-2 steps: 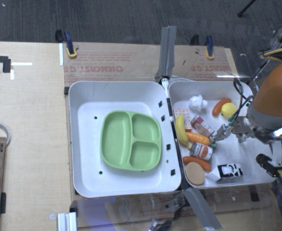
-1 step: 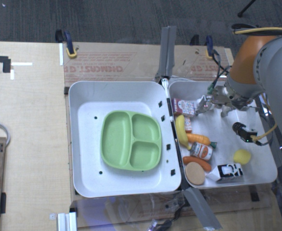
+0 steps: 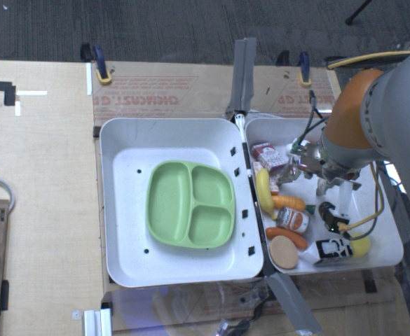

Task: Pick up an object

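The right bin holds a pile of toy food. A pink packet lies at its back left, with a yellow banana in front of it. An orange carrot, a small labelled jar, a red sausage and a round tan disc follow toward the front. My gripper hangs low over the bin's back part, just right of the pink packet and above the carrot. Nothing visibly sits in it.
The left bin carries a green divided plate. A yellow piece and a black-and-white item lie at the right bin's front right. Cables loop from the wrist over that corner. A metal divider stands between the bins.
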`<act>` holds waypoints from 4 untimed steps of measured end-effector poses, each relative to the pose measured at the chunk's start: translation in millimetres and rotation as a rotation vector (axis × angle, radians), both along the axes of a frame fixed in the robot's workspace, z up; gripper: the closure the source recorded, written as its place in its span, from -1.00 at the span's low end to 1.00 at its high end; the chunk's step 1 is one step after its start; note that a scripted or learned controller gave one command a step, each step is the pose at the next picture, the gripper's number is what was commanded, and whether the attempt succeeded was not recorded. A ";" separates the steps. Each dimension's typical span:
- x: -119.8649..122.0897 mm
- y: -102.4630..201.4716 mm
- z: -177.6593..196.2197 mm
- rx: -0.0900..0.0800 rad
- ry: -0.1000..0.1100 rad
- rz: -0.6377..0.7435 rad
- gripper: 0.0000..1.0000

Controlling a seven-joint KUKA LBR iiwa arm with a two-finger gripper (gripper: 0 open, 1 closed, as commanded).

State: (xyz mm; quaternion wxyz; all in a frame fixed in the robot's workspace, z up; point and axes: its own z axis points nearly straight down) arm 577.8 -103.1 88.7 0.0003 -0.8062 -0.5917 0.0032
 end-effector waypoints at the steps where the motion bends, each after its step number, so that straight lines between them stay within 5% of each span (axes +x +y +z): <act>1: -12.3 -1.0 -0.3 0.000 0.001 -0.019 -1.00; 2: -50.7 0.7 -1.3 0.003 0.004 -0.129 -1.00; 3: -51.1 0.2 3.8 0.003 0.010 -0.131 1.00; 4: -0.6 53.3 99.0 0.001 0.003 -0.051 1.00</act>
